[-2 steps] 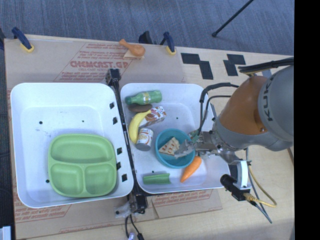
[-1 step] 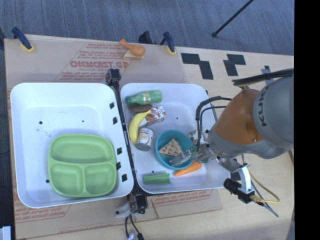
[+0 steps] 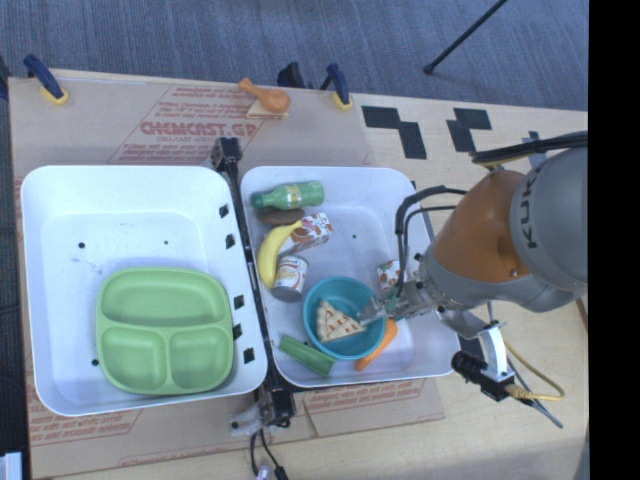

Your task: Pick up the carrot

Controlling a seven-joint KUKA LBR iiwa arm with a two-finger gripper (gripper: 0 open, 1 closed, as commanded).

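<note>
Orange plastic toy carrot (image 3: 378, 347), short and tapered, lying tilted just right of the round blue plastic bowl (image 3: 345, 315), touching its rim, near the front wall of the right shallow white bin (image 3: 395, 183). Judged light, rigid, smooth-skinned and likely slippery; not fragile. Best taken across the thicker upper half, clear of the bowl's rim; narrow tip likely to squirt out.

Two-finger gripper (image 3: 390, 305) low above the bowl's right rim, just above the carrot's upper end; whether open or closed cannot be told.

Count: one carrot; one bowl with one pale wedge of toy sandwich (image 3: 337, 322) inside; one yellow banana (image 3: 273, 250) up-left of bowl; one green bottle (image 3: 286, 197) beyond; one small tin can (image 3: 289, 276) left of bowl; one green stick-shaped vegetable (image 3: 306, 355) at lower left; two bins; one green three-compartment plate (image 3: 163, 330) far left of bowl.
</note>
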